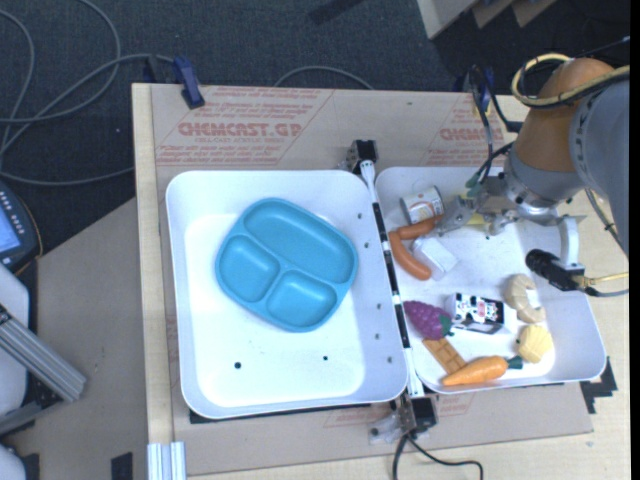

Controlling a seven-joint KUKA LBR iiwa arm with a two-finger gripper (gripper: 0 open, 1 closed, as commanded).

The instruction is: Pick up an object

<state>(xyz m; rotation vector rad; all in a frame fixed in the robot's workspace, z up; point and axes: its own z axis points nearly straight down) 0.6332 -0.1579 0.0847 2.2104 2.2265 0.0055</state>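
Right bin: jaws (state unclear) low over far end, hot dog just beside.

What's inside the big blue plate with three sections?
The blue three-section plastic plate in the left white bin has nothing in any section. The toy food lies in the right white bin instead. Whatever sits under the plate is covered.

Plate in left bin, toys in right bin
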